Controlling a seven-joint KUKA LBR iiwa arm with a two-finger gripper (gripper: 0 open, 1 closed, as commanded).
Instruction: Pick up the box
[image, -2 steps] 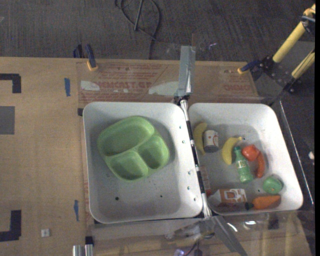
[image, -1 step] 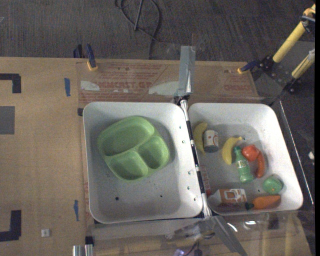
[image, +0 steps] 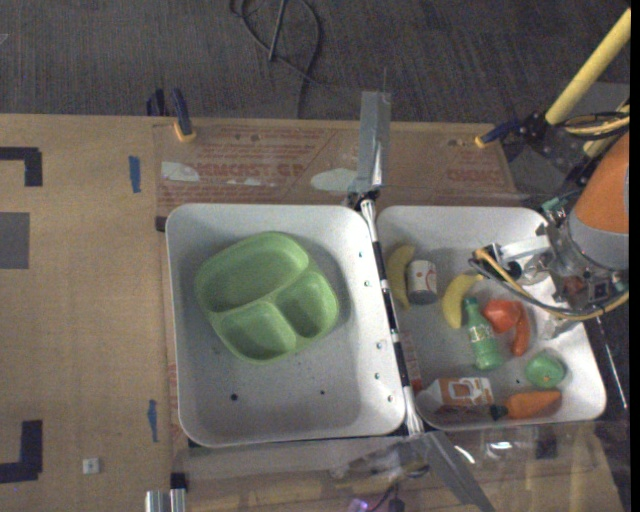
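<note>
The box (image: 462, 392) is a small orange and white carton lying flat near the front wall of the right bin (image: 450, 222). My gripper (image: 578, 288) hangs over the right side of that bin, below the orange wrist band, with cables looped around it. It is well behind and to the right of the box and not touching it. A red pepper (image: 503, 315) and a green bottle (image: 481, 340) lie between the gripper and the box.
The right bin also holds two bananas (image: 400, 272) (image: 458, 297), a small white can (image: 422, 280), a carrot (image: 533, 403) right of the box and a green round item (image: 545, 370). A green divided plate (image: 265, 296) sits in the left bin (image: 190, 400).
</note>
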